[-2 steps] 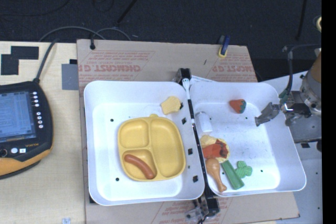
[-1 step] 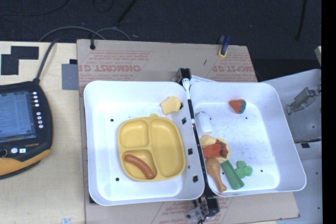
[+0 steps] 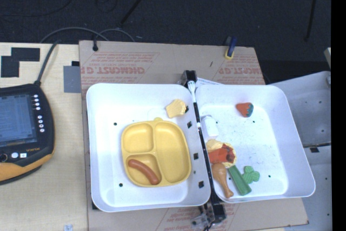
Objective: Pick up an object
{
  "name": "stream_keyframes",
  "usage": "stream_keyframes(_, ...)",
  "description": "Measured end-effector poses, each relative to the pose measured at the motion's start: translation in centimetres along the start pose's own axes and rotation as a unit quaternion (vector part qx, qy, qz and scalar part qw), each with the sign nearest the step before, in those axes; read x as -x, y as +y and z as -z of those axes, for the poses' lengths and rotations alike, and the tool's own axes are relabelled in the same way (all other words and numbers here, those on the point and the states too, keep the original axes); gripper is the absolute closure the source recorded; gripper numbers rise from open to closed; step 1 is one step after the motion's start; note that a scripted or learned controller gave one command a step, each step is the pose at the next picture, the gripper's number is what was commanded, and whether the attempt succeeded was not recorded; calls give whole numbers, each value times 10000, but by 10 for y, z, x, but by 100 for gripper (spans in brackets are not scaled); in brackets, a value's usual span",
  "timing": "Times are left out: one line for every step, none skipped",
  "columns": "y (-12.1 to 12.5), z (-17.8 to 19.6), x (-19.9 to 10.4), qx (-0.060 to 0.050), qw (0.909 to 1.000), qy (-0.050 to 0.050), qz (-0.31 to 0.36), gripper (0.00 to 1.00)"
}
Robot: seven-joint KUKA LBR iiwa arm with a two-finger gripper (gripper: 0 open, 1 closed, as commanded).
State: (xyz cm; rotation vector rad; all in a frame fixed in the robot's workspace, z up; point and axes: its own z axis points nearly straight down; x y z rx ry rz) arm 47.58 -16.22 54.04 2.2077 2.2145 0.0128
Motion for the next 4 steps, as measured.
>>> stream_keyframes(1,0,-1,-101,9999,20,19,100)
stream_keyframes(-2,-96,-57,-143,9999,40,10,100)
stream_keyframes(-2,-151,-131,-128,9999,34,26,100)
stream_keyframes(-4,-216,-194,-135,9999,29,14,100)
